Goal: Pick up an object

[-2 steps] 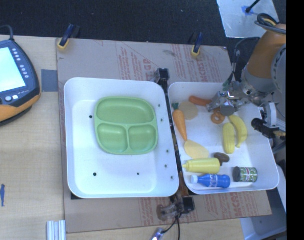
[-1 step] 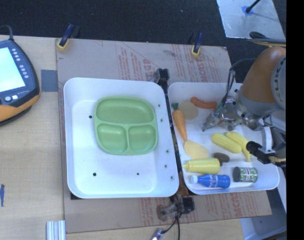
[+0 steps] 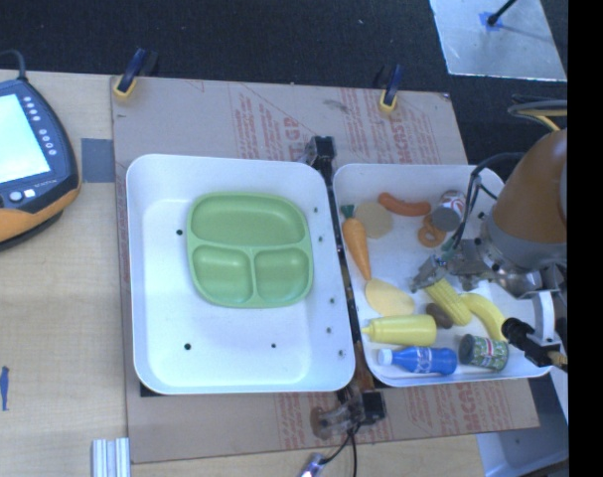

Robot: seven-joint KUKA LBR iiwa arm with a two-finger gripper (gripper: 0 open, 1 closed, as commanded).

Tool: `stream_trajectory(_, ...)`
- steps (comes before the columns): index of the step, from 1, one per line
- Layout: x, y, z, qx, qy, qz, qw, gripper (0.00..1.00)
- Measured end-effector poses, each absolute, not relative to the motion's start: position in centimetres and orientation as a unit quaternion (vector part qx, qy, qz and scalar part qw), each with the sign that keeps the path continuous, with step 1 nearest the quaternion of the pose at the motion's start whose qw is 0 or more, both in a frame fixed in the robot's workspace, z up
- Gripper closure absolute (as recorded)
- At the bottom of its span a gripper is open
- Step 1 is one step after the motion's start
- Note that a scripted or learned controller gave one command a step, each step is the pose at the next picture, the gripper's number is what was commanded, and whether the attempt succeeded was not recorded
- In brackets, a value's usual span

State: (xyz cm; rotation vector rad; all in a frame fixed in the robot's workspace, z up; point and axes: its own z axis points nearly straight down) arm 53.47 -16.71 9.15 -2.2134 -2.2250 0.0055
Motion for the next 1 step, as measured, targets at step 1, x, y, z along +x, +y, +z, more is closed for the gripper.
stream_trajectory(1, 53.5, -16.81, 10.19, -0.704, -0.711, 0.0028, 0.002, 1.0)
